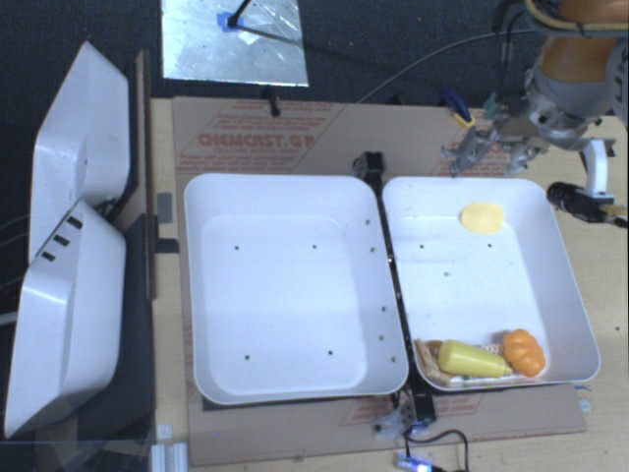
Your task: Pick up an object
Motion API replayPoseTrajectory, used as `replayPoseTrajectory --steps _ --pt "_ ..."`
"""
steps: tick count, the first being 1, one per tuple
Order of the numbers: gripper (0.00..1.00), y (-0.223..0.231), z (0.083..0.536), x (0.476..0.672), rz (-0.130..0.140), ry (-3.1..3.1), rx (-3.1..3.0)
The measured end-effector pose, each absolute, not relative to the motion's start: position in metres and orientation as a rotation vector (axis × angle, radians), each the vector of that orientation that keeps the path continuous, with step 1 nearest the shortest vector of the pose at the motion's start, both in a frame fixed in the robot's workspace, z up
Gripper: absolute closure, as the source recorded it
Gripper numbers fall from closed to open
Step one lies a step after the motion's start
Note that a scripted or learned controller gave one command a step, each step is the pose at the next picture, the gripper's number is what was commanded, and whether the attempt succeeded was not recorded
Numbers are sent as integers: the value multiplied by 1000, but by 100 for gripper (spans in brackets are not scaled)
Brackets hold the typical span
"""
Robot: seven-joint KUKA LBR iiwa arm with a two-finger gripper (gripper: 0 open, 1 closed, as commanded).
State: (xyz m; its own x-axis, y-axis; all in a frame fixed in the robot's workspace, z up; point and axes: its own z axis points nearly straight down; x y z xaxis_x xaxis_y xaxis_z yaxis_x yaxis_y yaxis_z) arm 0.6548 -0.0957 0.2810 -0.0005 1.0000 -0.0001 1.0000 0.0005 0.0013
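Note:
A flat pale-yellow disc (482,217) lies near the far edge of the right bin (562,264). In that bin's near corner a yellow cone-shaped piece (471,359) rests beside a small orange pumpkin-like piece (524,351), both on a thin tan slab (428,358). My gripper (488,153) hangs just beyond the right bin's far rim, a little behind the disc. It is open and nothing is between its fingers. The arm's orange band (580,8) is at the top right.
The left bin (201,264) sits against the right one, with a black divider (393,273) between them. A shiny metal plate (234,26) lies behind the left bin. White housings (74,234) stand at the far left. Cables run behind the bins.

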Motion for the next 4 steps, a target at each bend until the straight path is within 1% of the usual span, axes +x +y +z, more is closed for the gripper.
replayPoseTrajectory --steps 1,2,3,4 --pt "0 -106 231 655 -3 2222 2224" --pt "0 -100 173 660 -4 2225 2223" --pt "0 -92 117 653 -3 2224 2223" --pt "100 -93 131 655 3 2220 2220"
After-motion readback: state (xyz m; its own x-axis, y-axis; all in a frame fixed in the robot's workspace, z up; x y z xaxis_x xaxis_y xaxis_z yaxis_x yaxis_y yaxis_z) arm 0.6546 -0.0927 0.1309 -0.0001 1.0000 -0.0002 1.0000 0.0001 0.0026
